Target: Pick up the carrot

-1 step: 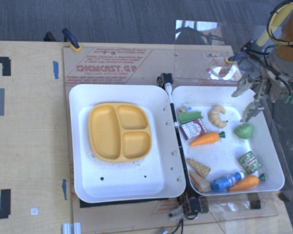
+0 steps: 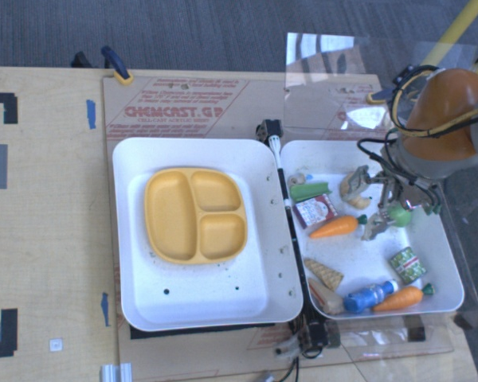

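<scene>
An orange carrot [image 2: 334,228] with a green stem end lies in the middle of the right bin [image 2: 450,249], pointing left. A second carrot [image 2: 400,298] lies along that bin's front edge, next to a blue bottle [image 2: 369,297]. My gripper [image 2: 382,212] hangs low over the right bin, just right of the middle carrot's stem end and apart from it. A small green object [image 2: 399,214] sits right beside the gripper. The grey arm with its orange band [image 2: 442,110] reaches in from the upper right.
The right bin also holds a green can [image 2: 406,263], a red packet [image 2: 315,211], a green piece [image 2: 309,189], a beige shell-like item [image 2: 353,185] and a waffle cone [image 2: 325,274]. The left bin [image 2: 135,293] holds a yellow divided plate [image 2: 196,215].
</scene>
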Robot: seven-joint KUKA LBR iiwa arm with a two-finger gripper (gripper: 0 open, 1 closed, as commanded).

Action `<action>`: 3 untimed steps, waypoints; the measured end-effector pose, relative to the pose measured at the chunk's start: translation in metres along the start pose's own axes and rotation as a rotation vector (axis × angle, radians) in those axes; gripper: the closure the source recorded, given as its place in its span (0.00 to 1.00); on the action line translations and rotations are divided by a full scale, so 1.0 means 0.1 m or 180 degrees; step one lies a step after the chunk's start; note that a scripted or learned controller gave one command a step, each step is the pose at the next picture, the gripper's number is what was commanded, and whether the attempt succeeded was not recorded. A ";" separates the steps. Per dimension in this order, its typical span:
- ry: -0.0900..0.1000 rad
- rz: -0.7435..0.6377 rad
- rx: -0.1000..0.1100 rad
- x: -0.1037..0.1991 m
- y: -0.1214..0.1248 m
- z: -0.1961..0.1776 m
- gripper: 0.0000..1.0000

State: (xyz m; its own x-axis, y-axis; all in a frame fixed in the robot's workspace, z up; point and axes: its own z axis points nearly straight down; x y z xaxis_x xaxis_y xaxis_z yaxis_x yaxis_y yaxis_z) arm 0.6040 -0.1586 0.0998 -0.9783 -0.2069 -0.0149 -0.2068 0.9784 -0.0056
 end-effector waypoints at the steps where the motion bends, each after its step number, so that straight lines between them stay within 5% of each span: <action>1: 0.0002 -0.0245 0.0000 0.22 0.20 0.09 0.00; 2: -0.0002 -0.0067 -0.0001 0.32 0.58 0.08 0.00; 3: 0.0000 0.0913 -0.0009 0.20 0.57 0.09 0.00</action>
State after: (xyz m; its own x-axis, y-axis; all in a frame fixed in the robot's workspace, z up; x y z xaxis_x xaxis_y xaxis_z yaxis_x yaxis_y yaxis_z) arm 0.5731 -0.1070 0.0906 -0.9968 0.0785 -0.0154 0.0785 0.9969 0.0016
